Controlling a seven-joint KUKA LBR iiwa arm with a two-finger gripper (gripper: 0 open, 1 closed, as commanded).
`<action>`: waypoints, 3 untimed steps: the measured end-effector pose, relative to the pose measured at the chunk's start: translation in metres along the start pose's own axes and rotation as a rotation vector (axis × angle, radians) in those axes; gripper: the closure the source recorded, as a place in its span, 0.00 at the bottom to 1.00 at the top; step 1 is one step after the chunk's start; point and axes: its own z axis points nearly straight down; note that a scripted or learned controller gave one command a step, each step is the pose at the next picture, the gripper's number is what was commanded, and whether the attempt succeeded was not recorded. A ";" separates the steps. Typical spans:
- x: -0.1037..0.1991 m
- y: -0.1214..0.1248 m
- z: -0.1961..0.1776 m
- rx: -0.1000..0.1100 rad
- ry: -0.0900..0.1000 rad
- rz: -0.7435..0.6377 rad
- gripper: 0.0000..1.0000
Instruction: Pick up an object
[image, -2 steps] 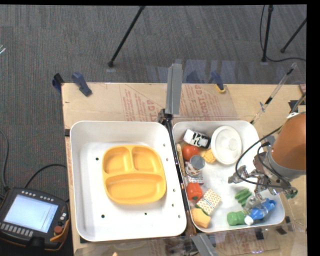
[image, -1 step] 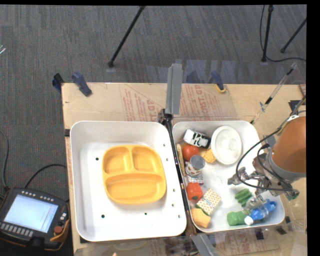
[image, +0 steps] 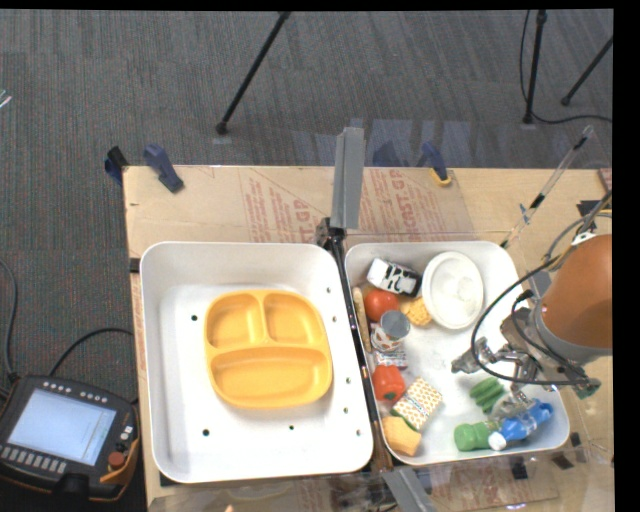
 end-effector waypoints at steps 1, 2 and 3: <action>-0.003 0.004 0.001 -0.006 -0.003 -0.225 0.00; -0.009 0.021 0.000 0.004 0.003 -0.312 0.00; 0.000 0.009 0.000 -0.013 -0.009 -0.411 0.00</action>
